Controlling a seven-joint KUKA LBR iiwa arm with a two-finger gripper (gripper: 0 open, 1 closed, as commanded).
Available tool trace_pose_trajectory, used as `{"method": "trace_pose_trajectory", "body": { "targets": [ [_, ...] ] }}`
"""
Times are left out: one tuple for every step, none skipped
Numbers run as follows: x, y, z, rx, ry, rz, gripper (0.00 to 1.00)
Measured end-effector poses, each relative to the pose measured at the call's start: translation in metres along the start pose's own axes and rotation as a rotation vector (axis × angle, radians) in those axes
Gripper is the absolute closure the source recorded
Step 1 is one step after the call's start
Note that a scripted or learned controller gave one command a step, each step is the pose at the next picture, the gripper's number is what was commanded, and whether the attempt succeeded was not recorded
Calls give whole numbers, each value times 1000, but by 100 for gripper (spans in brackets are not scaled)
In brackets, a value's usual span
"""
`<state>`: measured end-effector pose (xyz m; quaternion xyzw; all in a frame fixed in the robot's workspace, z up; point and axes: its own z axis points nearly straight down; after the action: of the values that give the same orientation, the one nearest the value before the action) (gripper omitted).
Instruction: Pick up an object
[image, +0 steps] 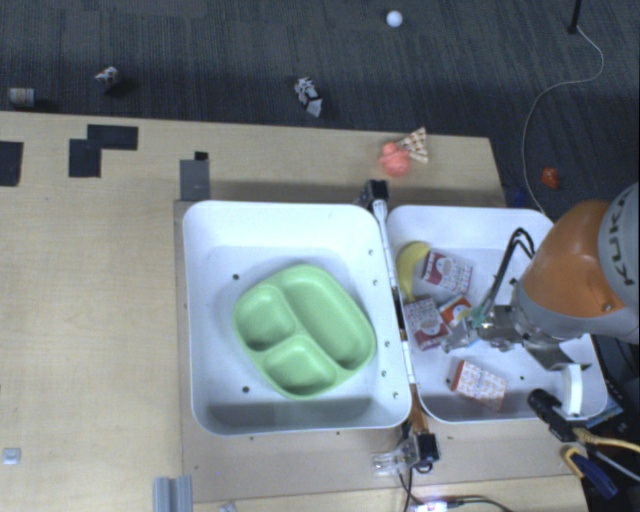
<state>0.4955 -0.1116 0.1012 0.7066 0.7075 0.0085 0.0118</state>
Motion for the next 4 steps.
{"method": "trace_pose_trajectory", "body": {
  "targets": [
    [1, 2, -11, -4, 0, -2, 100],
    [1, 2, -11, -4, 0, -1, 0],
    [27, -6, 14, 18, 0, -1, 0],
    [28, -4, 2, 10, 1, -2, 100]
  ]
}}
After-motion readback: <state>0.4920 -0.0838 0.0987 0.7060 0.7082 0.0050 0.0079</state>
